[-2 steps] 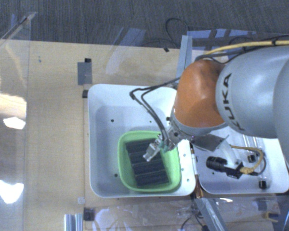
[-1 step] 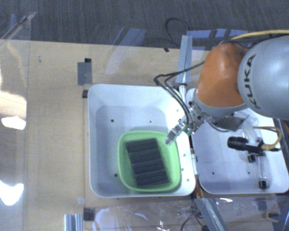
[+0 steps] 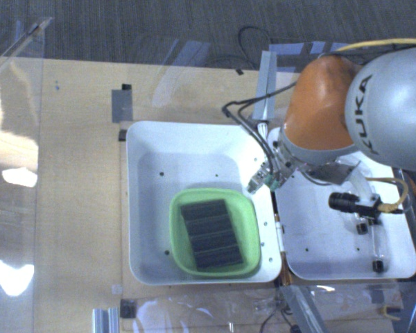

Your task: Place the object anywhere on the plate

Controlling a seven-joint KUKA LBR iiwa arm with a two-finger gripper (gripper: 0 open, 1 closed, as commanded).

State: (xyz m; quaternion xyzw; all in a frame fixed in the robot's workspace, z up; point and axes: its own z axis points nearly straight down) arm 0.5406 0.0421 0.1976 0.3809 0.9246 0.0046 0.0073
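Note:
A green square plate [image 3: 248, 210] lies in the near half of the left bin [image 3: 149, 179]. On it rests a dark grey ribbed rectangular object [image 3: 209, 234], lying flat and slightly turned. My gripper [image 3: 261, 180] hangs over the right wall of the left bin, just beyond the plate's far right corner and apart from the dark object. The orange and grey wrist hides most of the gripper from above.
The right bin [image 3: 319, 252] sits beside the left one, with the arm stretched across its far half. The bench [image 3: 62, 186] is pale wood, with clear plastic sheeting on its left.

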